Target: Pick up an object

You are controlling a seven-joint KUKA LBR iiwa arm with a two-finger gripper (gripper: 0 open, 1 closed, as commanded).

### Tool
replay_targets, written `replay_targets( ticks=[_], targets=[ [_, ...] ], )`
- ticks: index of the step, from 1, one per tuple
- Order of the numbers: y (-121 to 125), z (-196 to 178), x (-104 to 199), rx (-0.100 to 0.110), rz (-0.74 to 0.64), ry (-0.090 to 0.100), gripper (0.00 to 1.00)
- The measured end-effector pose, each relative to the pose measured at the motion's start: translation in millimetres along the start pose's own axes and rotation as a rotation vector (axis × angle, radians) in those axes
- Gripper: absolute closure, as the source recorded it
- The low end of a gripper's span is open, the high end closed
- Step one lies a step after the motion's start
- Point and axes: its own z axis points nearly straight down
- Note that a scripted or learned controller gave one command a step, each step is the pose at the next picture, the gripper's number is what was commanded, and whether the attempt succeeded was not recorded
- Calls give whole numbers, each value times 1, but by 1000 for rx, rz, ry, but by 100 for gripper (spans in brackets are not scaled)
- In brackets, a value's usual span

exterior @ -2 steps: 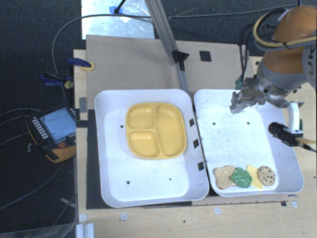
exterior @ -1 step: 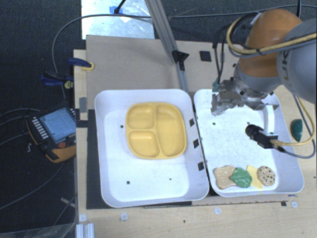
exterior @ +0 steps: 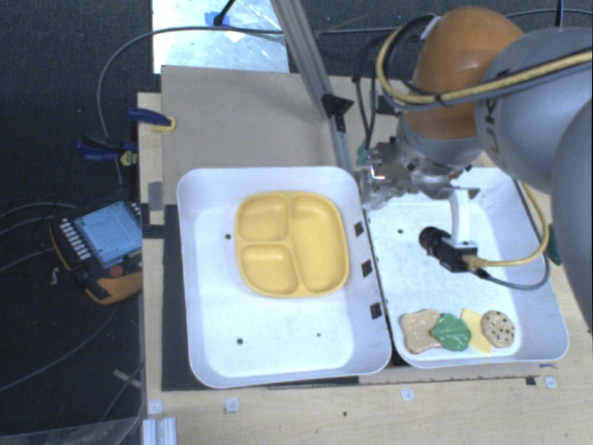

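Camera view, nearest edge first: along the near wall of the right bin [exterior: 556, 343] lies a row of four small pieces, touching or overlapping. From the left they are a tan toast-shaped piece [exterior: 419, 330], a green leafy piece [exterior: 452, 333], a yellow wedge [exterior: 473, 321] partly under the green one, and a speckled cookie [exterior: 498, 327]. Nothing covers them, and they sit well apart from the pincer.

The left bin [exterior: 278, 346] holds one thing, a yellow divided plate [exterior: 292, 244] with three compartments, lying flat toward the bin's far half.

Farther back, the pincer [exterior: 378, 182] hangs over the far left corner of the right bin, just beside the wall the two bins share. Whether it is wide or narrow I cannot tell, since the wrist and the grey arm [exterior: 542, 109] hide it from above, and nothing shows in its grip.

Beyond the bins the brown counter [exterior: 241, 119] runs on, with a blue clamp [exterior: 146, 117] at its left edge and a slanted metal pole [exterior: 301, 35] crossing above. A handheld controller [exterior: 100, 241] lies on the dark floor off to the left.
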Motion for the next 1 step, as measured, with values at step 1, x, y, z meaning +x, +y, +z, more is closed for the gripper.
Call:
replay_targets(
  ticks=[1],
  targets=[
    [10,-1,53,0,0,0,100]
  ],
)
